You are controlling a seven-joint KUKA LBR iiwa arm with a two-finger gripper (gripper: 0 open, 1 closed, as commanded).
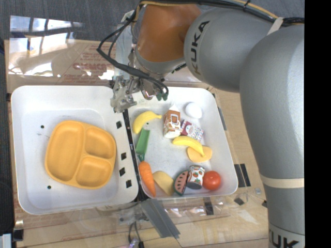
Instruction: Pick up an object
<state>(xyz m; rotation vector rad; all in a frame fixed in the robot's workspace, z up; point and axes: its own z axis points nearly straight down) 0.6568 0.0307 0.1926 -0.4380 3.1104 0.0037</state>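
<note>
Objects all sit in your right bin (220, 133): a banana (145, 120) near the far-left corner, a green piece (142, 143) and a carrot (147, 177) along the left wall, a small carton (172, 124) and a white egg (193, 110) toward the far edge, another banana (189, 144) mid-bin, and a watermelon slice (180, 183) and tomato (212, 180) by the near edge. Your left bin (26, 107) carries a yellow divided tray (80, 154). Your tool (124, 96) hangs over the far end of the wall between the bins, nothing visibly in it; open or closed, can't tell.
</note>
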